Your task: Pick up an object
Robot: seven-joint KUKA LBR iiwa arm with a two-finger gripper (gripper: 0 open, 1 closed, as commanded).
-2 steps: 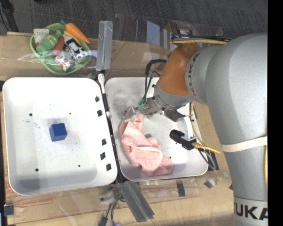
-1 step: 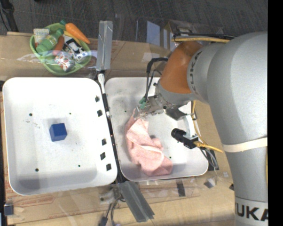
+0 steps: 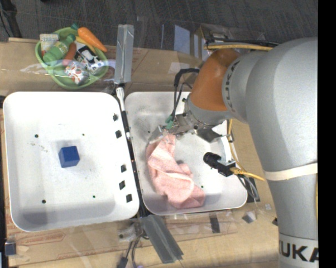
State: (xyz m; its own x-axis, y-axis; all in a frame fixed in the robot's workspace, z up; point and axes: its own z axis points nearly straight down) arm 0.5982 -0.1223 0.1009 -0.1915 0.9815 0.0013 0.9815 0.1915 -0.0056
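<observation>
Crumpled pink cloth, right bin

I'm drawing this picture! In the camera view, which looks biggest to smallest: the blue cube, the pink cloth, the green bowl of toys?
1. Pink cloth, biggest, lying in the right bin.
2. Green bowl of toys, somewhat smaller, sitting beyond the left bin.
3. Blue cube, clearly smallest.

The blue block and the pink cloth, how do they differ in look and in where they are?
The blue block is a small, rigid cube; the pink cloth is larger, soft and crumpled. The block sits alone in the left bin; the cloth lies in the right bin, with the gripper at its upper end. Each rests on its bin's white floor.
</observation>
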